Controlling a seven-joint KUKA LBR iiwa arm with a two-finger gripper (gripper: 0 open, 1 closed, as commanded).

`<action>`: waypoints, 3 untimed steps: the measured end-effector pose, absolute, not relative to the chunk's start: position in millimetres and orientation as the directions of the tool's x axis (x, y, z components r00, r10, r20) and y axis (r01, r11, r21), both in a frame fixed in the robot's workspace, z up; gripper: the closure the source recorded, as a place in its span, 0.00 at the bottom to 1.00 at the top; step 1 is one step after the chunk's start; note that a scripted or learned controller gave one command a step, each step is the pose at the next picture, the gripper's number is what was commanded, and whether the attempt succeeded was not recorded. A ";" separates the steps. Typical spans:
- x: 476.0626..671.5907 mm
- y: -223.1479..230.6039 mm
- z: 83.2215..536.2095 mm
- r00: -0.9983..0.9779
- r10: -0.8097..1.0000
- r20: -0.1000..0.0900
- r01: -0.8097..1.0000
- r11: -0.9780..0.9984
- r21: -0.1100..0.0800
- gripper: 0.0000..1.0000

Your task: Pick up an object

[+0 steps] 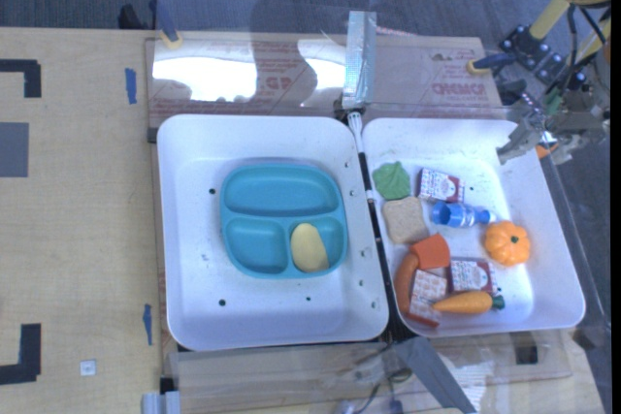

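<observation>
Hovered over right bin's (558,238) far corner: gripper (524,143), finger state impossible to tell; pumpkin (507,243), carrot (464,303) below.

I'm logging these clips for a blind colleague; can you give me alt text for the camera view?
A robot gripper hovers at the far right edge of the right white bin, which holds toy foods including an orange pumpkin, a carrot and a blue bottle. The left white bin holds a blue divided tray with a yellow potato-shaped piece.
</observation>
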State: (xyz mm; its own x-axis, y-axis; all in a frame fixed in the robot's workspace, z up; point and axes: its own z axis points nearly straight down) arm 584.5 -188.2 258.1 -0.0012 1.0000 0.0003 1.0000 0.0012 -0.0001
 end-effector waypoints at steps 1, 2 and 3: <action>579.4 -152.7 354.1 -0.009 1.000 -0.002 1.000 0.009 0.010 0.00; 566.5 -113.6 153.2 -0.063 0.998 0.003 0.998 0.063 -0.011 0.00; 583.3 -149.9 195.2 0.072 0.997 -0.002 0.997 -0.072 0.004 0.00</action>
